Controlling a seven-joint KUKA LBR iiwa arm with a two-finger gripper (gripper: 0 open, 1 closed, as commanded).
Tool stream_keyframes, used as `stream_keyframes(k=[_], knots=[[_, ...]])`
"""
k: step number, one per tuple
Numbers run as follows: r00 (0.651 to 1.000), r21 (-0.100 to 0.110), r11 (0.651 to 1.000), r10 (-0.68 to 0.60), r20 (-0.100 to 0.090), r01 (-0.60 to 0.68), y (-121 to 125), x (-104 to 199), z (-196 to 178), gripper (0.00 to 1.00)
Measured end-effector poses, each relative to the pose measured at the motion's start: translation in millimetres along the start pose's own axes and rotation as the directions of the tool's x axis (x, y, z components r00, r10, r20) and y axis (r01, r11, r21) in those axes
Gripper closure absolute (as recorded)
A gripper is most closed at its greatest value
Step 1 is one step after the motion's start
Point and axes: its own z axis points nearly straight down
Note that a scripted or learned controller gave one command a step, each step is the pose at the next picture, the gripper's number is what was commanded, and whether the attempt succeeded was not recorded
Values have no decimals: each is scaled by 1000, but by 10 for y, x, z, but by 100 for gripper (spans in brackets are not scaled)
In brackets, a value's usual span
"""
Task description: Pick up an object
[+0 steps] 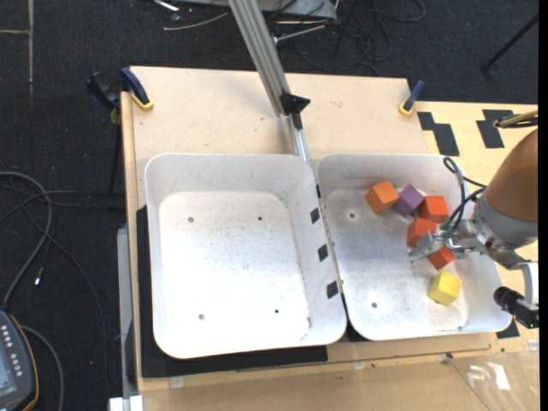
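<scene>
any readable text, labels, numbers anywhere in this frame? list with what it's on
None can be read.
Black rectangular marks on the right bin along its left wall: plain patches, no lettering.
Black blocky pattern on the bench at its right edge: shapes, not characters.
Device at the bottom-left corner: buttons too small and blurred to read.

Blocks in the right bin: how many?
6 visible, all in the right bin: orange block, purple block, two red-orange blocks, a red block by the gripper, yellow block nearest. The gripper may hide more.
</scene>
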Motion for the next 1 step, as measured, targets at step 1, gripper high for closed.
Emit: stream_keyframes(k=[1], knots=[[1000,4,1000,6,2,-6,522,74,55,0]])
